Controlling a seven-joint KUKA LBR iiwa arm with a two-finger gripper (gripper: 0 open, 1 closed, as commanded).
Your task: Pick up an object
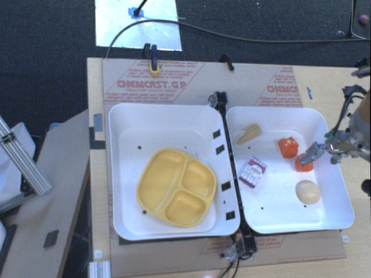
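reaching into the right bin, the hand sits low over a small red piece to grasp it; its opening can't be told

The arm's grey metal gripper carries thin dark cables looping above it and an orange patch near the wrist.

fixed overhead camera, slanted down, both bins

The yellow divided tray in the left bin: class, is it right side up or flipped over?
Right side up. The yellow divided tray shows its three hollow compartments and raised dividers facing upward, and it lies flat on the floor of the left bin.
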